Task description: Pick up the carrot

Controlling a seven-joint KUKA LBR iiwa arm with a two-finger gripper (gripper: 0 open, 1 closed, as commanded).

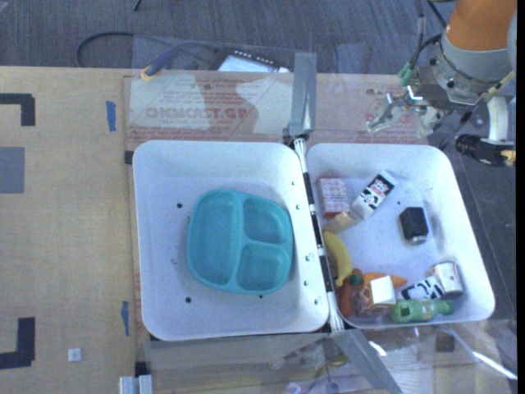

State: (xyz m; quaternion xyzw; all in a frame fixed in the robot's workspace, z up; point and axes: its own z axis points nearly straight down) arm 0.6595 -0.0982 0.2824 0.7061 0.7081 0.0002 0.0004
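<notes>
Carrot (395, 281) lies among clutter near the front of the right bin (459, 189); gripper (404, 110) hovers behind that bin's far edge, fingers spread, pinching nothing.

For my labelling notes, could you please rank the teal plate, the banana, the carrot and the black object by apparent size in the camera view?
1. teal plate
2. banana
3. black object
Carrot: mostly hidden, so I cannot rank it.

No print reads clearly — mirrored lettering on the cardboard sheet (205, 109) stays illegible
</notes>
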